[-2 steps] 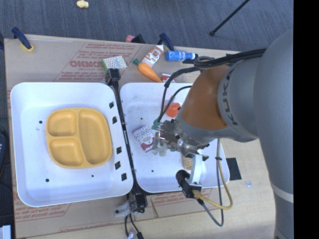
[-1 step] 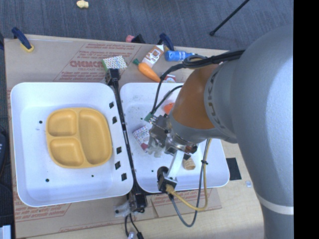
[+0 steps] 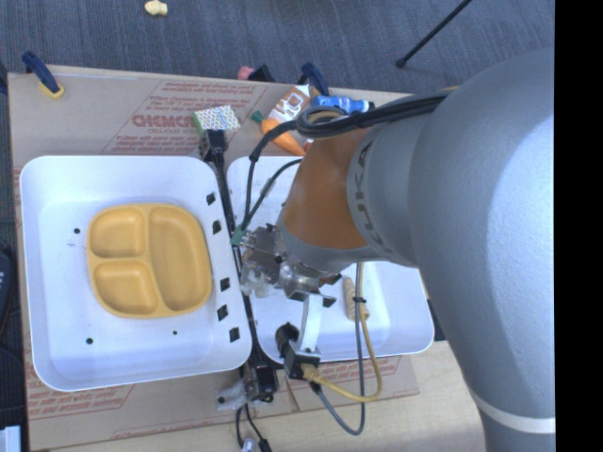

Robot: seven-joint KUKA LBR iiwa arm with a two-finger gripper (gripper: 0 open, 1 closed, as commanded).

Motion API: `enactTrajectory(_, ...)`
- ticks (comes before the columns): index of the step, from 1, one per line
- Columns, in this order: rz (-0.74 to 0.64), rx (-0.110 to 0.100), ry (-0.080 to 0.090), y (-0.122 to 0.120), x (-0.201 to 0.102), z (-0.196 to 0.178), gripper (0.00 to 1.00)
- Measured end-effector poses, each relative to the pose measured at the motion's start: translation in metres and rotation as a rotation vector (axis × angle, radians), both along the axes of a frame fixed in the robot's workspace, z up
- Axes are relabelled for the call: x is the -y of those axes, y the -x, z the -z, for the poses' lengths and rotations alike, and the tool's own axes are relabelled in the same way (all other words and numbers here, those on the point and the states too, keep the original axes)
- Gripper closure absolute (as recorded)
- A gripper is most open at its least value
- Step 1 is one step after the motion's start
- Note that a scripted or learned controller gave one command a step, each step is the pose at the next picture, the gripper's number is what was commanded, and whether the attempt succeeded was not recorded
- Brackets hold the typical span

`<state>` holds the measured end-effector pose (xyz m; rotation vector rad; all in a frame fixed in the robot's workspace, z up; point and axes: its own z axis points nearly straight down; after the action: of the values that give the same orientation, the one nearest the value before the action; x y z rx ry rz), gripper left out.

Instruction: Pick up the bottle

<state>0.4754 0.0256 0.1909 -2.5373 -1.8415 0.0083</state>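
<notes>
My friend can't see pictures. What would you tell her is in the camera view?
A big grey robot arm with an orange band reaches down over the right white bin, covering most of it. The left white bin holds a yellow divided plate. Both bins sit on a cardboard-covered bench.

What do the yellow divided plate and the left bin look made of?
Yellow divided plate: likely molded plastic, matte finish; soft rounded compartment edges, uniform color, no glare. Left bin: probably thin formed plastic, smooth and slightly glossy; rounded corners, even white surface.
</notes>
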Motion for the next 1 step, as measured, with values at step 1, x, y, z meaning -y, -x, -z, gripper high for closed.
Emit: enactTrajectory(1,-0.265,0.0,-0.002,0.0001,-0.0017,0.0,1.0)
